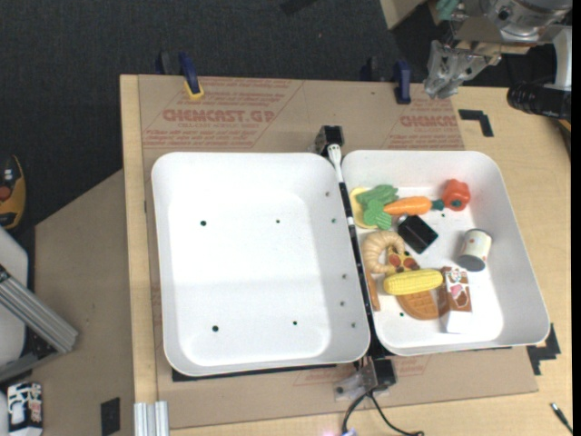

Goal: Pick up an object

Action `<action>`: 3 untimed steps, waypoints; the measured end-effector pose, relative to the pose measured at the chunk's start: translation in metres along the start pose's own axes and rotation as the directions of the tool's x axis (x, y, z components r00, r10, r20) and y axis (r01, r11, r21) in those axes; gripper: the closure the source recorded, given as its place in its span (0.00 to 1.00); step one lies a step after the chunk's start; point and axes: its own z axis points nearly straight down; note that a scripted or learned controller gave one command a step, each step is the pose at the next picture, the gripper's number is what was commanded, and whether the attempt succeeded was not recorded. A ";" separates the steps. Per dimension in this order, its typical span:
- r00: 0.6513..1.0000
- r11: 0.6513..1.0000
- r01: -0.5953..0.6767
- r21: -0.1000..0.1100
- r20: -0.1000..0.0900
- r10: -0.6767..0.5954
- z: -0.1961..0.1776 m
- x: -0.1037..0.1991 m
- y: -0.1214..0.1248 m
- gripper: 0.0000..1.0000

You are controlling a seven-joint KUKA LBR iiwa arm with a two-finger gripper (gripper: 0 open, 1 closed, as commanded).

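While nothing yet lifted, step in hand judged as approach: gripper (443, 82) hung high at 1 o'clock of the bench, outside both bins, nothing between its parts; open or closed cannot be told. Camera view, count: two white bins, left bin (182, 184) and right bin (508, 243). Right bin, all candidate objects: one red pepper (456, 193) at 1 o'clock; one carrot (406, 206) across one green leafy piece (375, 200) at 11 o'clock; one black block (418, 233) at centre; one small grey cup (473, 247) at 3 o'clock; one pale croissant-like piece (382, 248) at 9 o'clock; one yellow corn cob (413, 282) over one brown basket-like item (422, 305) at 6 o'clock; one small carton (457, 299) just beside. Next move judged: travel toward 6 o'clock over right bin, descent onto one isolated object, pepper or cup least crowded.
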 end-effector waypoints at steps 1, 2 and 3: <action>1.000 0.999 0.005 -0.036 0.002 -0.005 -0.154 0.021 0.002 1.00; 1.000 1.000 0.000 -0.001 0.001 0.000 -0.010 0.018 0.003 1.00; 1.000 0.999 0.004 -0.034 0.003 -0.004 -0.149 0.019 0.002 1.00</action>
